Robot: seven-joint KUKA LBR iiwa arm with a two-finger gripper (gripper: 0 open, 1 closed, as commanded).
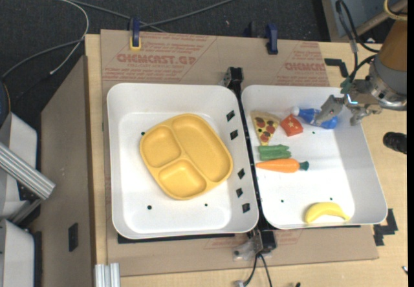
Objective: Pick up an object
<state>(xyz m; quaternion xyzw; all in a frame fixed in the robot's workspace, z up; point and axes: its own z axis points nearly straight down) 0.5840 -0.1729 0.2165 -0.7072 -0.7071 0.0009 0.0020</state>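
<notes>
The right bin (362,169) holds several small toys: a pizza slice (264,127), a red piece (292,125), a blue piece (315,116), a green bean pod (274,150), a carrot (279,165) and a banana (326,212). My gripper (343,111) hangs over the bin's far right part, open, with nothing between its fingers. Its left finger (329,108) is right beside the blue piece and partly covers it. The other finger (358,114) stands over bare bin floor.
The left bin (123,169) bears a yellow divided plate (185,155). A black divider with clips (240,150) runs between the bins. Clamps (135,32) hold the cardboard base at the far edge. The arm (394,53) reaches in at the upper right.
</notes>
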